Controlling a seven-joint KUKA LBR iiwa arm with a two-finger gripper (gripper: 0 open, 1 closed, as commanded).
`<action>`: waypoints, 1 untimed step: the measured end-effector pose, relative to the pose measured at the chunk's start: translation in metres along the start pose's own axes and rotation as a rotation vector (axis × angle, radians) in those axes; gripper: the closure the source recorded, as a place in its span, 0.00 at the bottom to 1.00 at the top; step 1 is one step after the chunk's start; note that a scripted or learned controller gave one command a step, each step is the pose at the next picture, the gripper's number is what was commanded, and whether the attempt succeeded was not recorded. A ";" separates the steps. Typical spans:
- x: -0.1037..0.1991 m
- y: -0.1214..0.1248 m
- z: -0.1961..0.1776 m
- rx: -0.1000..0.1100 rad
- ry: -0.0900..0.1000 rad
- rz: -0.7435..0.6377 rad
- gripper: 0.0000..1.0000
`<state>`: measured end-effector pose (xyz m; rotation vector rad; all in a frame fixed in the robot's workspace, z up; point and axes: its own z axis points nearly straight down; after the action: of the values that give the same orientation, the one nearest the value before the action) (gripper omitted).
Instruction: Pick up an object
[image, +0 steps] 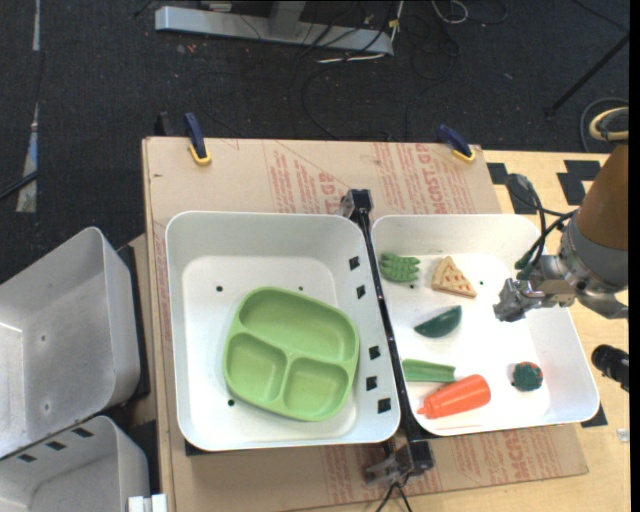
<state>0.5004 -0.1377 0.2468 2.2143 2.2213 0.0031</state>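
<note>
The bench is carrying two white bins side by side, and the left bin is lying well away from the end effector, holding a green divided tray that looks like a drop-off place rather than a target. The right bin is sitting under the end effector and is keeping the loose toys gathered within the arm's reach. An orange carrot is resting below and left of the end effector, with a long green vegetable just beside it. A dark green piece is lying nearest, to its left; a pizza slice and a green glove-like toy are sitting further up and left. A small dark round toy is sitting just below it. I cannot tell whether the end effector is open or closed; nothing is visibly being gripped, so every candidate object is lying in the bin.
</note>
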 end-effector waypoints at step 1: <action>0.000 0.001 -0.034 0.001 0.000 -0.001 1.00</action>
<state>0.5015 -0.1377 0.2811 2.2141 2.2226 0.0024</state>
